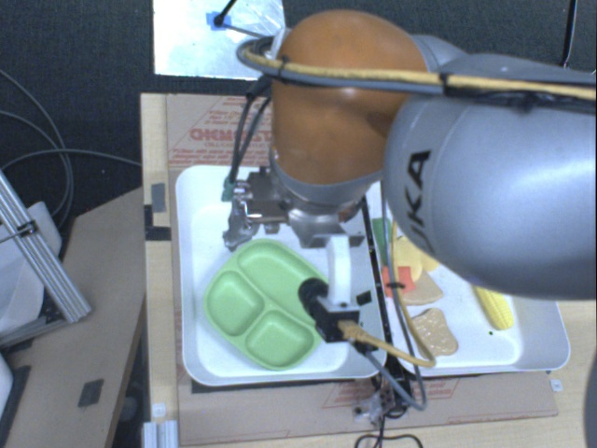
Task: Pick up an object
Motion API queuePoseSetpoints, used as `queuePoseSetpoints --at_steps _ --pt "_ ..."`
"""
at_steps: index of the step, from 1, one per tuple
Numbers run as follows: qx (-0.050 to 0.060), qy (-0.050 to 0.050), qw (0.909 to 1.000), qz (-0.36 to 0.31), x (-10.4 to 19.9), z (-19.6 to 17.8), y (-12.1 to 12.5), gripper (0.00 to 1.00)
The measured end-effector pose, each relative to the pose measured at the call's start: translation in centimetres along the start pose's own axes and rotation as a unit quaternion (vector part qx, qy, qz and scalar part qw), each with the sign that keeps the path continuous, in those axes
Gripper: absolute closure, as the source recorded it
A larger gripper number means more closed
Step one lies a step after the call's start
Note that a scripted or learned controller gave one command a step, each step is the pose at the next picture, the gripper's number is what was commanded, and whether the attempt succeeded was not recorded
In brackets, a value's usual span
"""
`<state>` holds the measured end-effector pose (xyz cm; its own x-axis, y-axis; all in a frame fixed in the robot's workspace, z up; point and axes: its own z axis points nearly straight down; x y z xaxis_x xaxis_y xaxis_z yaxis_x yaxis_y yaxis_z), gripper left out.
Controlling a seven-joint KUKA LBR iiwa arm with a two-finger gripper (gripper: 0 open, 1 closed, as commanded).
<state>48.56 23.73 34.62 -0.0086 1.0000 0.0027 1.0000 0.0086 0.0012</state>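
Gripper [241,224] near green tray's [256,306] far rim; its opening cannot be told. Risk: the shallow rim slips free

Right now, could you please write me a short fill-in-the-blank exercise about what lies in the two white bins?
1. The green tray lies in the view's ___ bin.
2. That tray is divided into ___ compartments.
3. The yellow corn cob lies in the view's ___ bin.
Missing words: left; three; right.
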Motion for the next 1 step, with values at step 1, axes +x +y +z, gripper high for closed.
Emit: queuePoseSetpoints --at_steps 1 --pt "0.005 -0.004 1.0 0.005 -2.67 10.49 -0.07 0.0"
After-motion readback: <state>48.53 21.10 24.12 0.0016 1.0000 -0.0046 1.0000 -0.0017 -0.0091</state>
